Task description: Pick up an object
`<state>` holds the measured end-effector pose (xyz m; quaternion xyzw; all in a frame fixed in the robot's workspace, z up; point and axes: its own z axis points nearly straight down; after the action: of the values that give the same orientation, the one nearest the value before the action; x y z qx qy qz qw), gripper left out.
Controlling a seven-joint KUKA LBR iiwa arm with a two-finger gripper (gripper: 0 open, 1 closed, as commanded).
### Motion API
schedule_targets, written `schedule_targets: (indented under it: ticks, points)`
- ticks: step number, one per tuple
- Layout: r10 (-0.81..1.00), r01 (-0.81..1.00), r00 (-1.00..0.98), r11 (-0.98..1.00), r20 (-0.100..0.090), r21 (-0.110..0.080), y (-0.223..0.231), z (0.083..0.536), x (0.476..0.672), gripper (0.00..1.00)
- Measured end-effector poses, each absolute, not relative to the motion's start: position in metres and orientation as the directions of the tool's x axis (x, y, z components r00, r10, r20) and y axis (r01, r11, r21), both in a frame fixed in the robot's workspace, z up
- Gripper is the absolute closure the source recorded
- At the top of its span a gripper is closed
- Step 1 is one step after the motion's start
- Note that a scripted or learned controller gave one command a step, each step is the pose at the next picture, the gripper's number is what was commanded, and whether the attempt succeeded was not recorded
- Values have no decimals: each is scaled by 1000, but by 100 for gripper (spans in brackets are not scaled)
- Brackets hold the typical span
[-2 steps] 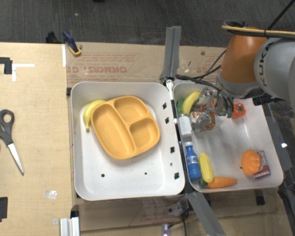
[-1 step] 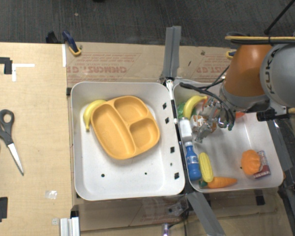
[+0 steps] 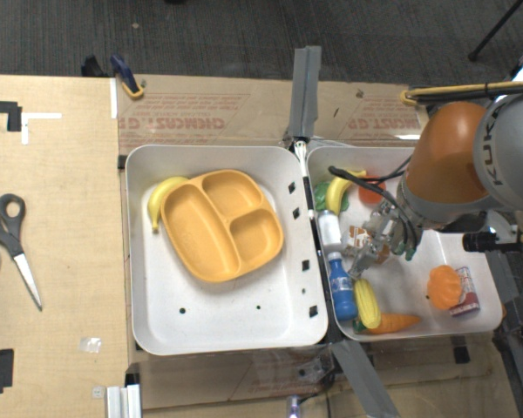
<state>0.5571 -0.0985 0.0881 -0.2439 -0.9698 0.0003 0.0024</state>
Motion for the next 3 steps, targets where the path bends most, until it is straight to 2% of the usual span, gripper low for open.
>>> schedule_targets:
  ticks: [1, 2, 3]
  points:
    - [637, 637, -771, 771, 3, -3, -94, 88, 553, 0]
    - [617, 617, -787, 787, -14, 2, -100, 93, 520, 0]
    - [749, 749, -662, 663, -16, 5, -103, 93, 504, 0]
